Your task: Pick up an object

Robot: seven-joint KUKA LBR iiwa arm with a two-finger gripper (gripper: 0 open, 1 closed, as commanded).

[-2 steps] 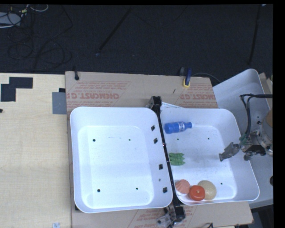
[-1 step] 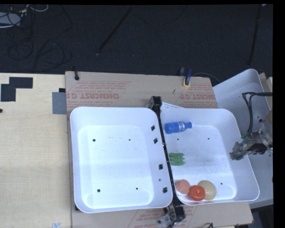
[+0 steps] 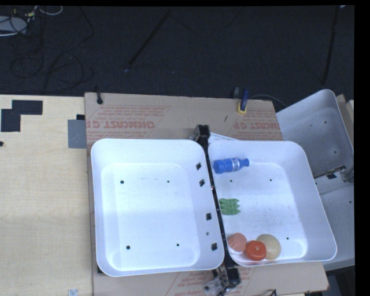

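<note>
Bench: wooden top [image 3: 40, 202], cardboard sheet [image 3: 173, 118] under two white bins.
Left bin [image 3: 98, 156]: bare floor.
Right bin [image 3: 315, 191]: blue bottle [image 3: 230, 165] at far left corner; green piece [image 3: 229, 206] by left wall, shape unclear; pink [image 3: 236, 241], red [image 3: 255, 250], tan [image 3: 269, 245] rounds touching at near edge.

Looks like a robotics lab or test cell: two white bins [image 3: 151, 151] clipped side by side on a cardboard sheet [image 3: 173, 118], plywood bench [image 3: 40, 191], loose cables [image 3: 34, 17] trailing over dark carpet behind.
</note>
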